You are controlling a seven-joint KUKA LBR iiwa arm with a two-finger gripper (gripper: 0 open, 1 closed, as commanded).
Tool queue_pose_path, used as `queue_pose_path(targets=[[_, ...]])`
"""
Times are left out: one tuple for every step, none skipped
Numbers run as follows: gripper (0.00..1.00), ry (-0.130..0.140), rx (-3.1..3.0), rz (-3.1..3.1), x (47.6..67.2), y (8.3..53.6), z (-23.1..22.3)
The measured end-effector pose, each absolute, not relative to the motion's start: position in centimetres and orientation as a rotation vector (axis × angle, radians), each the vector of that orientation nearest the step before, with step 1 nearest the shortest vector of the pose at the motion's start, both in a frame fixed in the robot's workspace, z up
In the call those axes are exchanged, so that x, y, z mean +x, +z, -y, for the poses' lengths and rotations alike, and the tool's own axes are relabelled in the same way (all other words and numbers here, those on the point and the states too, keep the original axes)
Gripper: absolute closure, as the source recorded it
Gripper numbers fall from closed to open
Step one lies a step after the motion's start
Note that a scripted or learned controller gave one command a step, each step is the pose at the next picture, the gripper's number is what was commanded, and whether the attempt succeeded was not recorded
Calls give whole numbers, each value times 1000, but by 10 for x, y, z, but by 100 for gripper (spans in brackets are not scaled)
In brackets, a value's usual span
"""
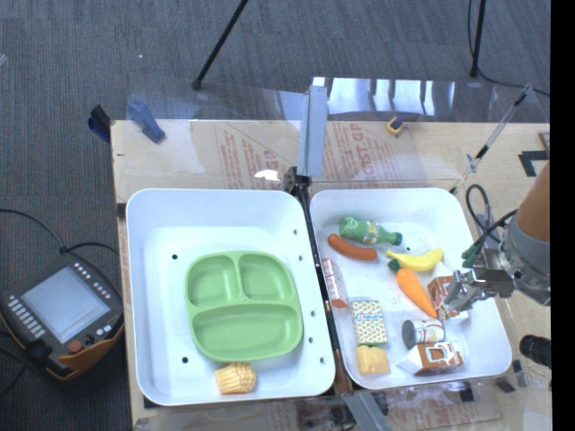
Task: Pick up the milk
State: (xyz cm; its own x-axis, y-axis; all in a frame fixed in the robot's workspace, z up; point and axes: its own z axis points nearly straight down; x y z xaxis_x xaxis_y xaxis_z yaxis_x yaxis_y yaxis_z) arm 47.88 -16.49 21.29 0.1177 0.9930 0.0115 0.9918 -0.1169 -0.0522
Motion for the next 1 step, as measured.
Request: queue_pose_path(targets=[[100,8,-2404,2005,476,206,73]])
